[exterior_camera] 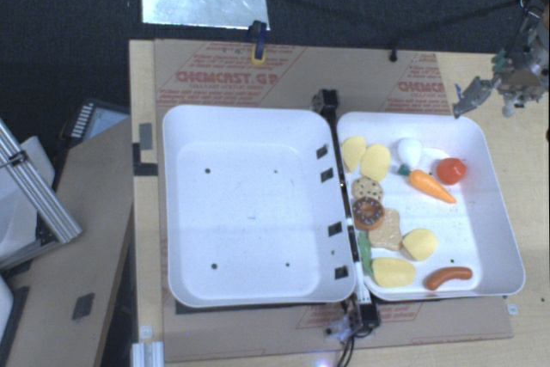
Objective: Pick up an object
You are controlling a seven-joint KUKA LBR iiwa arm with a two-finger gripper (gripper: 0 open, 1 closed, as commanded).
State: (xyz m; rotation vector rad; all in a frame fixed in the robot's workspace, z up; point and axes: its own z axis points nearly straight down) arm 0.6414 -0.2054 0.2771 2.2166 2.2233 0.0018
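Room is plentiful over the right bin (507,266): the jaws (507,86) sit at its far right corner, above the rim, well apart from the toys; you cannot tell their opening. The left bin (185,271) adjoins it along the middle divider. Your nearest targets lie near the far wall: a red tomato (450,170) just beside an orange carrot (431,186), which lies tilted, and a white egg (409,152) beside it. A sausage (448,276) rests near the front rim.
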